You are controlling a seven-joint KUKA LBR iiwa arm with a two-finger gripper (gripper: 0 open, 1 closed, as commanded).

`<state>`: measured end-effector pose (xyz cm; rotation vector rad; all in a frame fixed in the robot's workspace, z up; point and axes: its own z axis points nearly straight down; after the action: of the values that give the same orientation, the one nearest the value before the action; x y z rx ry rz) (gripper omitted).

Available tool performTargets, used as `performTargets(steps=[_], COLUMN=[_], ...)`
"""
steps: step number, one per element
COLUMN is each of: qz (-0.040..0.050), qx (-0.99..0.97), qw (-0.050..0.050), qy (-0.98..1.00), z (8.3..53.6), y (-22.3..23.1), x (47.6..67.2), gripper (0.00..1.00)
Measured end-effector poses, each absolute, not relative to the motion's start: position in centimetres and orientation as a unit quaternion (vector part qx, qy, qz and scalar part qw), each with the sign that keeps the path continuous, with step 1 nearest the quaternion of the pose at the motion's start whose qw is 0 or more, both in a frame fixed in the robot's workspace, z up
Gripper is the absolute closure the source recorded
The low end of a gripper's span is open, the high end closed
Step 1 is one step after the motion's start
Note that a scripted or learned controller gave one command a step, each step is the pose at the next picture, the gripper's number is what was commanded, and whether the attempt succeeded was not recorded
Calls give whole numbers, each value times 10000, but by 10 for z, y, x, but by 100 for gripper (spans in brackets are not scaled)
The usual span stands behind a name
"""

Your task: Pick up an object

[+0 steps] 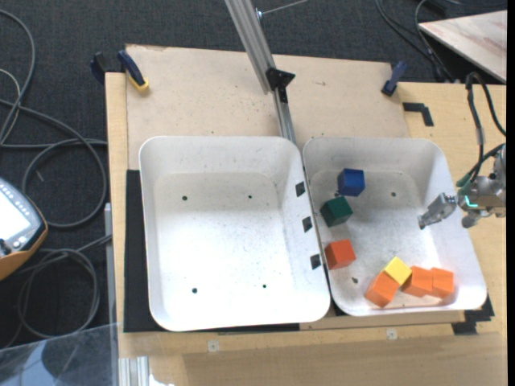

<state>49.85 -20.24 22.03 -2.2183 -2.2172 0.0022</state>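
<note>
1. Dark carpet, crossed by loose black cables (48,147), is seen around a pale wooden bench (209,95) on which two shallow white bins are set side by side.
2. Blue clamps (133,69) are fixed at the bench's far edge, and a slanted metal rail (251,34) is seen running down to the seam between the bins.
3. At the picture's left side, the left bin (161,175) is shown with only dark specks and small holes across its floor.
4. Six blocks are held in the right bin (434,155) — a blue block (351,182) lies toward the far side, with a green block (337,211) just beside it and nearer the camera.
5. A red-orange block (340,254) is placed close to the bin's left wall, apart from the others.
6. Along the near wall, a yellow block (397,270) is seen resting against an orange block (381,290), and two more orange blocks (430,282) are set touching each other to their right.
7. The gripper (433,213) is pictured at the right bin's right rim, reaching in from the right edge — nothing is seen between its fingers, and whether they are spread or closed cannot be told at this size.
8. All six blocks are seen lying on the bin floor, well apart from the gripper.
</note>
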Motion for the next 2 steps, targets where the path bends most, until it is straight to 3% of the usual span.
performTargets(steps=[1,2], qz=[-1,11], qx=[-7069,-7075], qw=[11,34], qy=[-7073,-7067], z=[222,176], y=[-202,-206], x=[499,492], gripper=[0,0])
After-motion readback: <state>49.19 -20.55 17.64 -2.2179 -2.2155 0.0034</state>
